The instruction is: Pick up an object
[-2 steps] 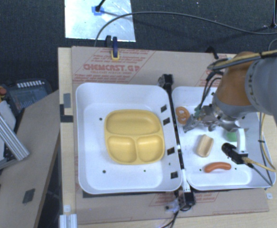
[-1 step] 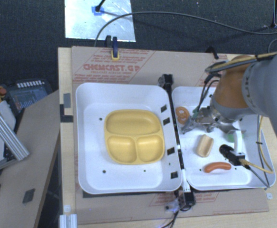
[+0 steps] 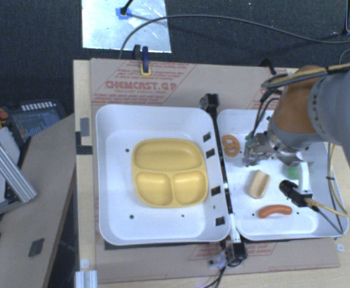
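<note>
From above, the grey arm [image 3: 337, 101] with its orange band comes in from the right and bends down over the right bin [image 3: 241, 221]. The gripper [image 3: 251, 152] hangs low over the upper middle of that bin, a dark cluster of metal and cables; whether it is spread or closed I cannot tell from here, and nothing can be seen gripped in it.

The right bin holds a few small things. A small orange ring [image 3: 230, 143] lies near the bin's left wall, just beside the gripper on its left. A pale tan block [image 3: 259, 183], rather like a bit of bread, lies just below the gripper, apart from it. Further toward the front edge lies a red-orange sausage [image 3: 274, 210]. A green piece [image 3: 292, 172] sits half hidden under the wrist, on the right.

The left bin [image 3: 112, 161] holds a yellow tray [image 3: 168, 171] with three compartments, lying flat in the middle.

Both bins sit side by side on cardboard on the worktop [image 3: 82, 179].
</note>
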Controlling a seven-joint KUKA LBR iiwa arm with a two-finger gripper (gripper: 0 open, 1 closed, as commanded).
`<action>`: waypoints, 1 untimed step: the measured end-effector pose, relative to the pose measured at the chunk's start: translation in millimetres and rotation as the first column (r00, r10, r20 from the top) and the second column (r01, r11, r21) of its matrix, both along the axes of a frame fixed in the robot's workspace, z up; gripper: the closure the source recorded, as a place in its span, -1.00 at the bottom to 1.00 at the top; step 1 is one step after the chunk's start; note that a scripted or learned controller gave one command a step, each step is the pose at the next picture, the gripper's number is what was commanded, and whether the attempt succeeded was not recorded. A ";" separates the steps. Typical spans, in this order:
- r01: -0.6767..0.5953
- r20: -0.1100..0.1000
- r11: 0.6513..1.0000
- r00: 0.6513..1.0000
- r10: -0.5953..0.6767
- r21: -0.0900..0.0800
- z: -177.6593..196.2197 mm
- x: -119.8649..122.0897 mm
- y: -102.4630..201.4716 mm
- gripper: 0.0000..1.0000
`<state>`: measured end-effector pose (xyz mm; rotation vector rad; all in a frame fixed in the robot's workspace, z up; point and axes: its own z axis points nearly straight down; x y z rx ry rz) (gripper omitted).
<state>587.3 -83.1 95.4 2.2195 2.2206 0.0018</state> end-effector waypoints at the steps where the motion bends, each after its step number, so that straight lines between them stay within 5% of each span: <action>1: -0.002 0.005 1.000 1.000 0.002 -0.001 59.9 6.7 -7.5 1.00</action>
